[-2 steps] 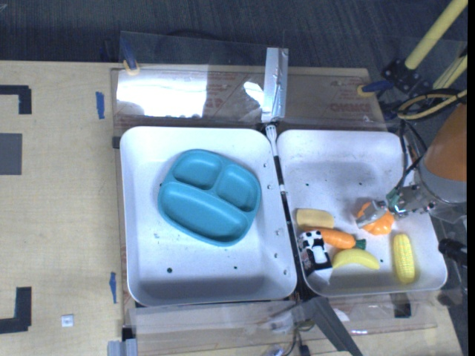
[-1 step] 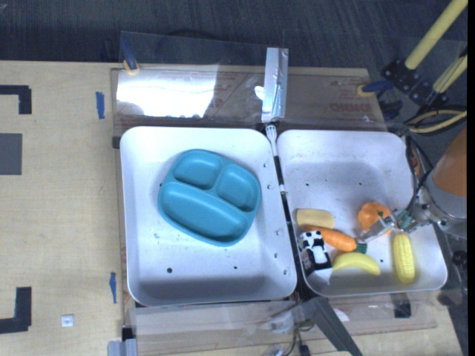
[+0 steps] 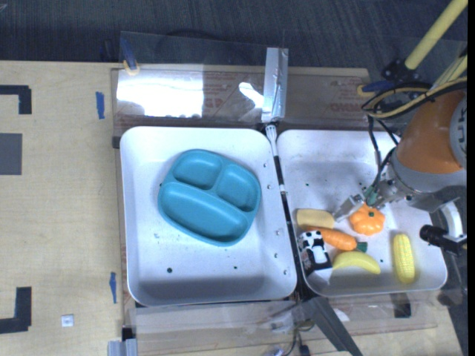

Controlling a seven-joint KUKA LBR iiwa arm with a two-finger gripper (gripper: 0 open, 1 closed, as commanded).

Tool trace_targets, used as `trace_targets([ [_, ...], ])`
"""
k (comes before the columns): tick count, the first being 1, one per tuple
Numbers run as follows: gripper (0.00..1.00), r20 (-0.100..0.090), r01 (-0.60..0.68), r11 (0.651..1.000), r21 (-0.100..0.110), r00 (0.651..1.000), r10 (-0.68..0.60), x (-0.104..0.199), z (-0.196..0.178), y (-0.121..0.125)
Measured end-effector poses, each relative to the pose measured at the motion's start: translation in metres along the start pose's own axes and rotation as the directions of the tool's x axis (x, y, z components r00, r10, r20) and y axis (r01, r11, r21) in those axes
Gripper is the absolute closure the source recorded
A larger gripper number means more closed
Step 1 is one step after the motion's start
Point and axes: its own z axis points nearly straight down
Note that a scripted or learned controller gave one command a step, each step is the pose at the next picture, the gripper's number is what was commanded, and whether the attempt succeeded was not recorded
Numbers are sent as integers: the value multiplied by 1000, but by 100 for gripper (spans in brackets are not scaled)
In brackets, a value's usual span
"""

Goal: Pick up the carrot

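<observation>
The carrot (image 3: 339,239) lies in the right bin (image 3: 319,154), toward its lower left part, slanting with the thick end up-left and the tip down-right. It rests among other toy foods: a pale yellow wedge (image 3: 315,218) just above its thick end, a black-and-white piece (image 3: 315,248) touching it on the lower left, a banana (image 3: 355,262) just below it, and a small pumpkin (image 3: 367,220) just above and to the right of its tip. A corn cob (image 3: 403,257) stands apart to the right, near the bin's lower right corner.

The arm (image 3: 434,147) comes in from the right, its orange band above the grey wrist. The hand (image 3: 371,197) points down and to the left into the right bin, its tip just above the pumpkin's stem and close to a small grey piece beside it. Whether the hand is open or closed cannot be told; its tip is small and partly blurred against the bin floor. Nothing is seen held in it.

The carrot is below and to the left of the hand, near it but not touching, with the pumpkin sitting between the two.

The left bin (image 3: 141,221) holds a blue divided plate (image 3: 210,195), set at a slant near the middle. Both bins sit side by side on the table (image 3: 56,199), and yellow tubing (image 3: 444,17) runs across the upper right corner.
</observation>
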Motion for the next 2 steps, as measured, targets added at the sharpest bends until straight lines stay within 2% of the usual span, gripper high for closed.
trace_targets([
  [1,0,-2,75,997,9,997,-75,-28,-30,-95],
  [2,0,-1,274,962,3,962,-274,12,-52,24],
])
